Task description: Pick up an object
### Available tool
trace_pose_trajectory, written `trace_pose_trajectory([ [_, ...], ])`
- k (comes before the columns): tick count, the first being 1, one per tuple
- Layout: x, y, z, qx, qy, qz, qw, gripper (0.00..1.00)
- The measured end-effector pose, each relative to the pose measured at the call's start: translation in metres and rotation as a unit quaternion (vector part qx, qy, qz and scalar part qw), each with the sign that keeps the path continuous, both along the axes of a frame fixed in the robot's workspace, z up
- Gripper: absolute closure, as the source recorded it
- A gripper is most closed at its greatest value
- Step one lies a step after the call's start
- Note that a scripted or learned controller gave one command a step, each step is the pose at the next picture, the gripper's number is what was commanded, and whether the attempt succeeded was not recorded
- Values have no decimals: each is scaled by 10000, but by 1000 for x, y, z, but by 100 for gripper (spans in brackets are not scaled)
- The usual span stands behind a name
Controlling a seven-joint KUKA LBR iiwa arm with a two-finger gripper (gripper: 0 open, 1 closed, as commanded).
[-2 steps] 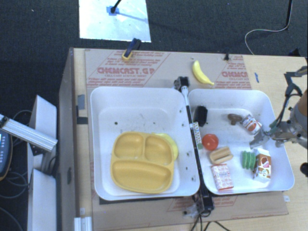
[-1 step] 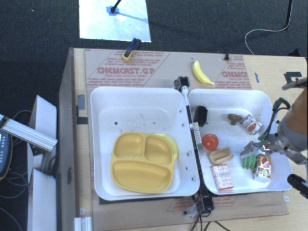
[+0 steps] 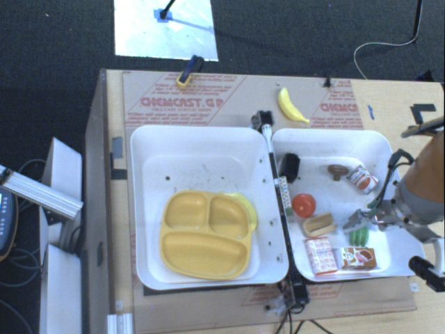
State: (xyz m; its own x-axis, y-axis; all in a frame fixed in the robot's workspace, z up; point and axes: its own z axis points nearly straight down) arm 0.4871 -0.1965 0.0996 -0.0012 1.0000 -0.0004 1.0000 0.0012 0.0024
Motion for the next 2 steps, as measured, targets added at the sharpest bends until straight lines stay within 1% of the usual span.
trace_pose_trajectory([
  [1,0,0,-15,2,8,-1,10000,0],
  [2,1,0,-5,4,-4,1,10000,100],
])
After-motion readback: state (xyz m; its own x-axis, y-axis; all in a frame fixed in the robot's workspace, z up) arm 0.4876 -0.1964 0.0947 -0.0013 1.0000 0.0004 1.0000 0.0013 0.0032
